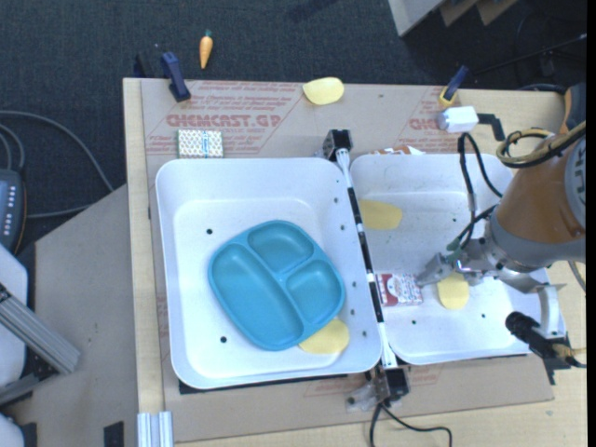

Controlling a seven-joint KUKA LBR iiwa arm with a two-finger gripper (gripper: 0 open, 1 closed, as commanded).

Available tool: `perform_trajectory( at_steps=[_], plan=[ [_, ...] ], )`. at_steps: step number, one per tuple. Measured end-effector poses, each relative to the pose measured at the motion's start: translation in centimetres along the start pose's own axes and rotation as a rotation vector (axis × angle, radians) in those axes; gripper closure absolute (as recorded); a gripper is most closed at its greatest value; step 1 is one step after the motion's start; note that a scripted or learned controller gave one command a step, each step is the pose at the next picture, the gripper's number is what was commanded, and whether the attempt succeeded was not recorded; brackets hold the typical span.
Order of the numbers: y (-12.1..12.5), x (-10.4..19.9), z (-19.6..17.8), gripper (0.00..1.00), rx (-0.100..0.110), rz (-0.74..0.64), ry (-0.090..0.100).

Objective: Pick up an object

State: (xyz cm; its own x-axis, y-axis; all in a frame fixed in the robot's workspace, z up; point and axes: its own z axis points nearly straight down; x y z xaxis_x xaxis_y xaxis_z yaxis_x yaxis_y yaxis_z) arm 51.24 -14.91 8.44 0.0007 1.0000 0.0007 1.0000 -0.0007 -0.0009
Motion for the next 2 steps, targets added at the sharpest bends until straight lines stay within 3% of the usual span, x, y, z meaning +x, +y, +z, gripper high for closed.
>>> perform_trajectory(
  at_steps=[1, 2],
  plan=[
    [0.0, 0.0, -1.0, 1.00, -0.002, 0.001, -0.001],
    [2.7, 8.0, -10.0, 1.00, -0.002, -0.002, 0.000]
  ],
)
